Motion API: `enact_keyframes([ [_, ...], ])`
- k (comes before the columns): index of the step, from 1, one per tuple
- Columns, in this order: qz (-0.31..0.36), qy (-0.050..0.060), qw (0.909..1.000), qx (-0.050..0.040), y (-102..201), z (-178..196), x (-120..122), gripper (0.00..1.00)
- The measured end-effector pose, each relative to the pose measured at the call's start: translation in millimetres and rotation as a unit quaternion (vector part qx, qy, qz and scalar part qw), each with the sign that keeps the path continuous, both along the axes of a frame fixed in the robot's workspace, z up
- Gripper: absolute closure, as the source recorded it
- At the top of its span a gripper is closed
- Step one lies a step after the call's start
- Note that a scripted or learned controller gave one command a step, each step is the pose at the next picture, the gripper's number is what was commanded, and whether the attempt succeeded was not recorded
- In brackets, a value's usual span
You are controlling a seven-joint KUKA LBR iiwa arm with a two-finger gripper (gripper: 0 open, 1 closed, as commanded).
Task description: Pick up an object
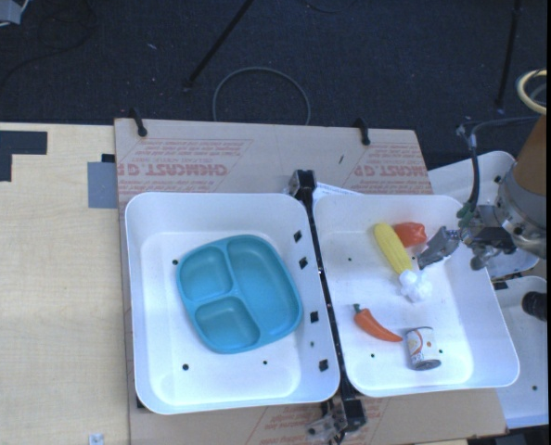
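Currently the gripper (440,247) sits over the right bin (480,360), near its 2 o'clock corner; whether it is spread or pressed together cannot be told, and nothing is visibly held. The corn cob (392,248) lies just beside it at 9 o'clock, with an orange-red object (411,233) at 10 o'clock. A chili pepper (376,324) and a small can (422,348) lie toward 6 o'clock. The left bin (155,369) holds a blue divided plate (237,292).
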State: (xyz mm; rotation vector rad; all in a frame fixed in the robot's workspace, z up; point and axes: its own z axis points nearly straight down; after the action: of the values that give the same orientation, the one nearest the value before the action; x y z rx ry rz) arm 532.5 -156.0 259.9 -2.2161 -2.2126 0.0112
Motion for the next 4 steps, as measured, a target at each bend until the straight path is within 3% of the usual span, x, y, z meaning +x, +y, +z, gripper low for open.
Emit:
enact_keyframes([
  [1, 0.001, -0.005, 1.0, -0.0011, -0.2, 5.4, 2.0, 0.0],
  [2, 0.001, -0.002, 1.0, 0.0, 2.0, -45.3, 10.8, 0.0],
  [4, 0.001, -0.001, 1.0, 0.0005, 3.4, -159.9, -11.3, 0.0],
])
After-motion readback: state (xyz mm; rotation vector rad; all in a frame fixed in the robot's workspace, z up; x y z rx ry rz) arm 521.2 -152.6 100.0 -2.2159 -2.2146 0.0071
